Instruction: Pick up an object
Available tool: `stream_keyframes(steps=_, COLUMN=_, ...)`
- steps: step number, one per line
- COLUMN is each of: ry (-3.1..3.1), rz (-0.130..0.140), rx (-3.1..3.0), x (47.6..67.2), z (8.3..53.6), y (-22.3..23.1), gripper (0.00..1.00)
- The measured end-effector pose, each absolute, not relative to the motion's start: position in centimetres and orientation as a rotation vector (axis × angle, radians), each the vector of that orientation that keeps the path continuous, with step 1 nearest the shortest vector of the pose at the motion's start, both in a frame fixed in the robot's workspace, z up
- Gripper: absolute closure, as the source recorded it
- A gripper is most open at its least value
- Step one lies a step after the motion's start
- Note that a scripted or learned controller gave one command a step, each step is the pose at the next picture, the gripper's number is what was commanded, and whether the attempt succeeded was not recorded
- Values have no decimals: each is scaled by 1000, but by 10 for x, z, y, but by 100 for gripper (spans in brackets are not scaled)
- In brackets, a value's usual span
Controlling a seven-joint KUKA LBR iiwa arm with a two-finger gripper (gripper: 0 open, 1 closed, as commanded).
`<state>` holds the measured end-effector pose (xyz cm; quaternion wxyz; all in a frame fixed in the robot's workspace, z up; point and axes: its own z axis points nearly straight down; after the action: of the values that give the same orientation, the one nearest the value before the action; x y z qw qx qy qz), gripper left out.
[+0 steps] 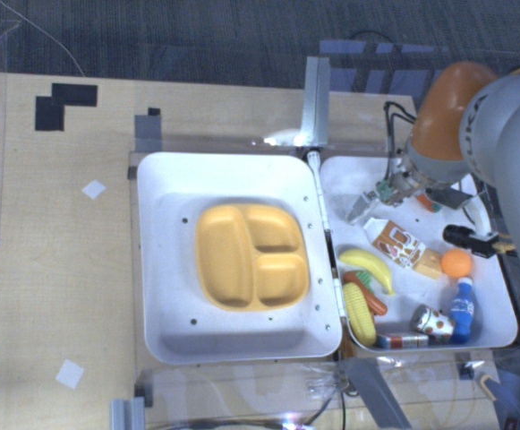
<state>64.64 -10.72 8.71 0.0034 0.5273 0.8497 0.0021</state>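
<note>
We see the arm (497, 124) reaching in from the right, over the right bin (349, 173). The gripper (367, 206) hangs low over the far left part of this bin, and its two fingers are spread apart with nothing between them. The white floor of the bin shows under them.

The objects we may pick lie nearer to us in the same bin. A small box (404, 247) with a printed face lies just near of the gripper. A banana (367, 267) lies beside the box, and a corn cob (358, 307) and a red sausage (371, 296) lie touching each other by the left wall. An orange ball (456, 263), a blue bottle (461, 307) and a small can (431, 322) are at the near right. The left bin (152, 240) holds a yellow divided tray (251, 256).

In our judgement, the main risk is that the fingers close on bare floor, because no object stands directly under them now. If the arm moves toward the box, its flat shape may slide away from the fingers. The banana, corn and sausage lie so close together that one finger may land on a neighbour. The wall between the bins is also near, and a finger could strike it.
</note>
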Motion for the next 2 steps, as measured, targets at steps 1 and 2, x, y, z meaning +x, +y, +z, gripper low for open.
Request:
stream_keyframes(steps=1, ry=2653, rz=0, rx=1670, x=654, z=89, y=-192, gripper=0)
stream_keyframes(steps=2, ry=2809, rz=3, rx=1394, x=593, z=154, y=-164, gripper=0)
